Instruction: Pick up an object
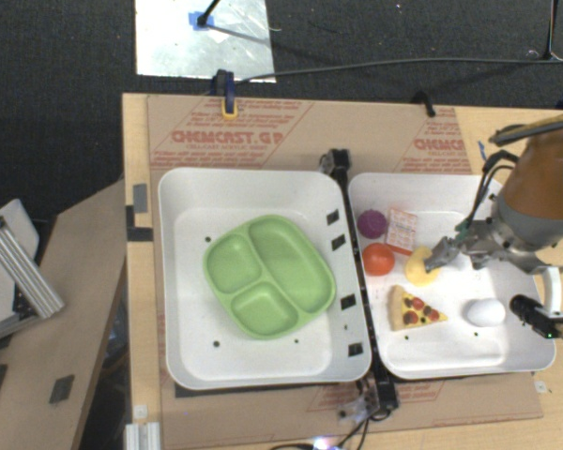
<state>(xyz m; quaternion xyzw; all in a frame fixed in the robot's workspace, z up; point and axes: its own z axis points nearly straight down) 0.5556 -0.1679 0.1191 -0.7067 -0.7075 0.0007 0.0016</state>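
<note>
The right bin (450,359) holds several small items: a purple ball-shaped fruit (372,222), a white and red packet (403,226), a red tomato (379,260), a yellow piece (418,268), a pizza slice (413,309) and a white egg (485,312). My gripper (439,254) reaches in from the right, low over this bin. Its tip is right at the upper right edge of the yellow piece and looks to be touching it. I see nothing lifted off the bin floor.
The left bin (183,251) holds a green divided plate (267,276). A raised divider (349,251) with black clips runs between the two bins. The arm's grey wrist and orange band (544,172) hang over the right bin's far right side.
</note>
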